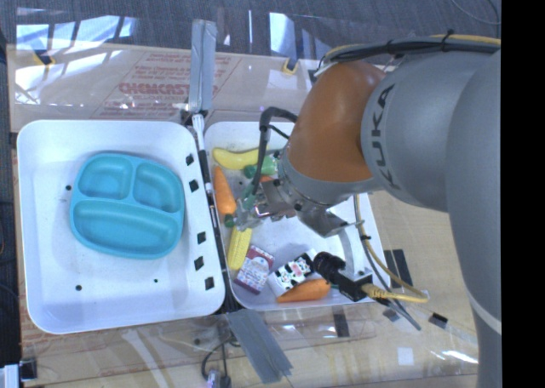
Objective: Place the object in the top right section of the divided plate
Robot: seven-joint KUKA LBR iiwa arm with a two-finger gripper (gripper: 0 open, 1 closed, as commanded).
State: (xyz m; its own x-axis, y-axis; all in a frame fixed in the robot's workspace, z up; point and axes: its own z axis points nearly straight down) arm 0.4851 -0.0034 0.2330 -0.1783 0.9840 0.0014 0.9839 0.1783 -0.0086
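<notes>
A blue divided plate (128, 204) lies in the left bin (51, 276), with nothing in its sections. The right bin (223, 133) holds a yellow banana (232, 158), an orange carrot (224, 191), a corn cob (239, 246), a small pink box (254, 269), a black-and-white cow toy (292, 273) and a second carrot (304, 291). My gripper (258, 201) reaches down into the right bin just right of the first carrot, above the corn. The arm's big wrist hides much of the bin's middle.
A grey divider bar (203, 63) rises between the two bins at the back. Black clips (201, 237) line the shared wall. Cardboard with red print (153, 80) lies behind the bins.
</notes>
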